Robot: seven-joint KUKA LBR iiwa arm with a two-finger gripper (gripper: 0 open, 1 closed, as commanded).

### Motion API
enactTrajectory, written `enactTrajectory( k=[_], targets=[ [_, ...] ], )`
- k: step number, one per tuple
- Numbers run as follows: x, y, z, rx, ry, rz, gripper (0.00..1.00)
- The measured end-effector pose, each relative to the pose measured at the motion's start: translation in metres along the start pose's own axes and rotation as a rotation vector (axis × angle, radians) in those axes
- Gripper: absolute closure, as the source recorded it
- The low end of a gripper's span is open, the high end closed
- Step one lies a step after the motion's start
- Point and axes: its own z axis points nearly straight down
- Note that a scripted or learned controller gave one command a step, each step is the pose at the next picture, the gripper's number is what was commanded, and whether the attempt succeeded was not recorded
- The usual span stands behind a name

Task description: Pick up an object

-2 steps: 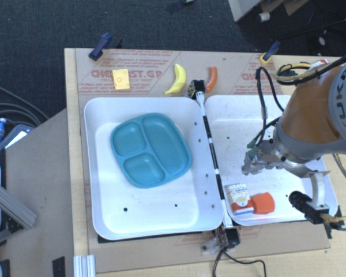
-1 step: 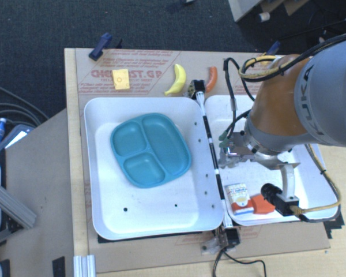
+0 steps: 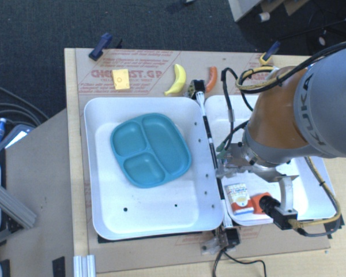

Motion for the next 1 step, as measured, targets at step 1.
enactTrajectory(
  k=[1],
  targets=[
    [0.0245, 0.0741, -0.0006, -0.003, -0.001, -0.001, 1.00]
  ],
)
